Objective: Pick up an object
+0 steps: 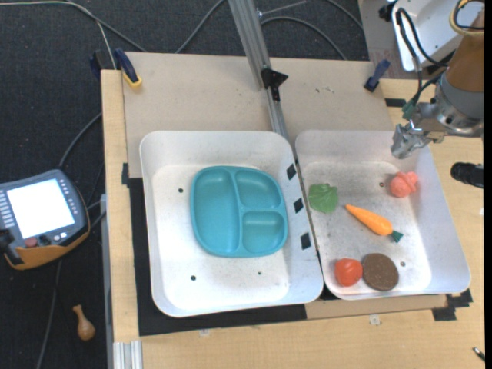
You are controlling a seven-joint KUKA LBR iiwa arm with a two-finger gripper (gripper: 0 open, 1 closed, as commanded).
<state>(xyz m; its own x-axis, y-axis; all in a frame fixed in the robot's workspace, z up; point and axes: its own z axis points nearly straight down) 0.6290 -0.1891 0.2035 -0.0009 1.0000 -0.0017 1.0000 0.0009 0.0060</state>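
We see the pincer (405, 141) hanging above the far edge of the right bin (453, 264); we cannot tell its state, and nothing shows in it. Nearest, just below it, lies a pink toy (403, 184). Further out come the carrot (370, 221), green toy (324, 197), tomato (347, 271) and brown disc (380, 271). We judge nothing is picked yet: descent, grasp and lift remain.
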